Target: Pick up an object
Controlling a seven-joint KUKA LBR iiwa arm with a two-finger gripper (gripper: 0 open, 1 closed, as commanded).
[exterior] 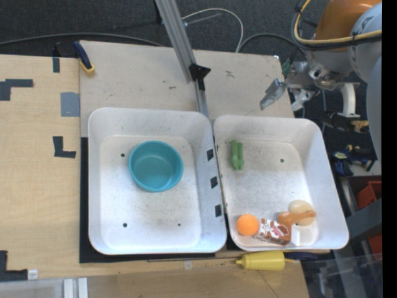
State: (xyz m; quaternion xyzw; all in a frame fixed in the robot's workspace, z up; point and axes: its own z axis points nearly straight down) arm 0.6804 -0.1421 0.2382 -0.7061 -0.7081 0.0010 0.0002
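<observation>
My hand [273, 96] hangs empty, fingers apart, beyond the right bin's [322, 143] far rim; the green piece [236, 154] lies lengthwise inside, nearest.

Arm [347, 17] cut off top-right (gripper [273, 95] blurry).
</observation>
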